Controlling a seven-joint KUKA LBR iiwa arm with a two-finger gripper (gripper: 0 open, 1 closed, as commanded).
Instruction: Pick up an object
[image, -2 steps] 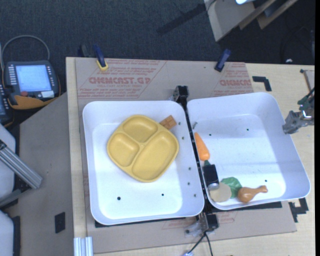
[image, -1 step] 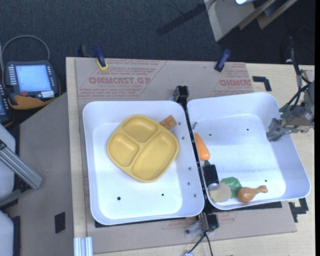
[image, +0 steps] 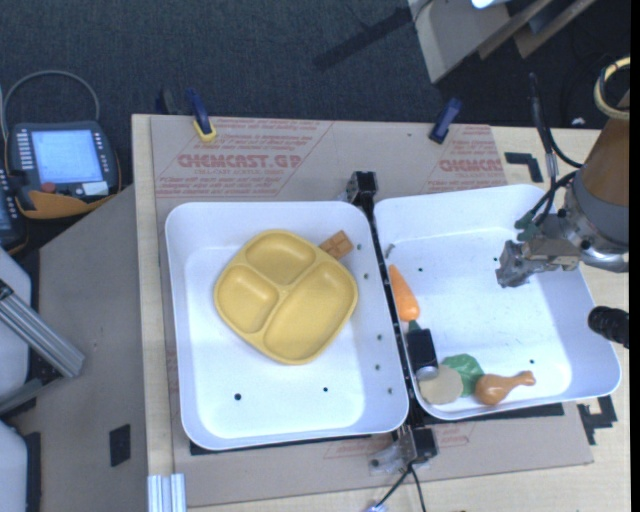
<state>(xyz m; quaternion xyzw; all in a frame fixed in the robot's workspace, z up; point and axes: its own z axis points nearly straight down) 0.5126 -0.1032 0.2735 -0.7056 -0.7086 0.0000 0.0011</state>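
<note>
**Claw over the right bin, nothing grasped yet**

The claw (image: 512, 270) hangs over the right bin (image: 560, 330), toward its far right side; whether it is wide or narrow, I cannot tell, and nothing shows in its grip. The candidates lie along the bin's left wall and near edge: an orange carrot (image: 403, 293) against the left wall, a black block (image: 421, 349) just nearer than the carrot, then a pale round piece (image: 440, 385), a green item (image: 465, 367) touching it, and a drumstick (image: 503, 384) beside that. The drumstick looks like the easiest target, since its handle end lies free of the cluster. A good approach would be to come straight down, closing across its narrow neck. The yellow divided plate (image: 287, 295) sits in the left bin (image: 200, 380), well apart from the claw.
</note>
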